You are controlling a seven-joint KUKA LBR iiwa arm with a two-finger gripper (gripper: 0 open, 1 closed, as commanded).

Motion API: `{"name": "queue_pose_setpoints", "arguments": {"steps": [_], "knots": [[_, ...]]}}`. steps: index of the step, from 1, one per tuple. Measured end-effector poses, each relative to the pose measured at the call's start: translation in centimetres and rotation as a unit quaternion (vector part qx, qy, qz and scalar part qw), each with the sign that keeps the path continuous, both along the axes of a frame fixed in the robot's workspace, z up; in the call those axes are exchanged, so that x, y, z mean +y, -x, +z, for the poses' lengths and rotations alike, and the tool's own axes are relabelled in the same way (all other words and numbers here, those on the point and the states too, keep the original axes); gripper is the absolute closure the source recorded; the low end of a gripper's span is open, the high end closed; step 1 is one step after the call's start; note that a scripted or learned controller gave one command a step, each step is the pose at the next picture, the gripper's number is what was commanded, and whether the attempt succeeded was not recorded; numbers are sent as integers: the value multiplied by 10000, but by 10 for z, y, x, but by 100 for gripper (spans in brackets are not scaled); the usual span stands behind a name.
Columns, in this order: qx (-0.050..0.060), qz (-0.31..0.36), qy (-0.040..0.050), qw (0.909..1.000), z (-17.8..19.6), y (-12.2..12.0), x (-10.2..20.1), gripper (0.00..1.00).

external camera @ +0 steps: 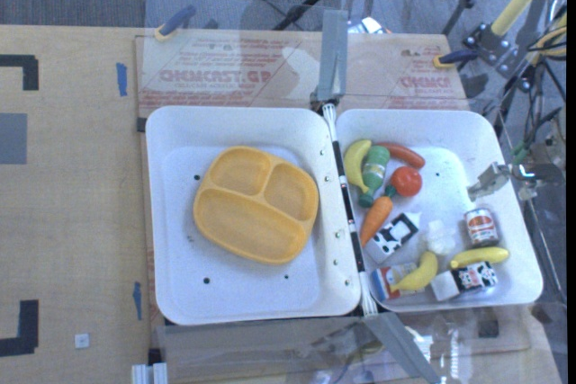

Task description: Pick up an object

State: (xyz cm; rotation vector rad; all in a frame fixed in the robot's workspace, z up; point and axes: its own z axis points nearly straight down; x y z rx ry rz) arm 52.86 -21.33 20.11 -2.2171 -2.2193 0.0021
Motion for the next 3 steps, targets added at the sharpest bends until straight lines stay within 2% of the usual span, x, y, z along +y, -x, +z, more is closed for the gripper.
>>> {"name": "queue_pose_setpoints", "arguments": {"steps": [1,2,3], "knots": [[-132,-65,38,9999,-60,-36,-6,0],[-245,155,74,9996,-64,-29,-5,0],[-271,221,83,9994,-66,-20,-6,0]]}}
